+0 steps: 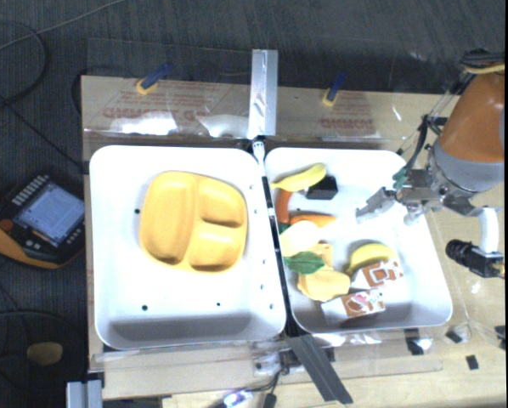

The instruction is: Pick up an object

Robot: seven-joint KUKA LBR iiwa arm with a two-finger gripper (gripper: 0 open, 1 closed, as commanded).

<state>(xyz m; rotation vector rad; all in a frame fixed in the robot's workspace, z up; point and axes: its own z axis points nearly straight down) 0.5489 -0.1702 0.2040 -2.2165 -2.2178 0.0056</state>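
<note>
Where the right bin (428, 266) sits on the counter (101, 100), heaped with toy food along its left and bottom sides. One yellow banana (301, 177) at the top, touching one black block (322, 190). One orange carrot (284, 204) below. One green leaf (303, 263) in the middle. Two red and white boxes (381, 273) near the bottom. Over the bin's top right part, the tool (388, 204); cannot tell if open or shut. In the left bin (110, 304), one yellow tray (193, 221). Around the wooden counter, dark carpet floor (33, 75).
</note>
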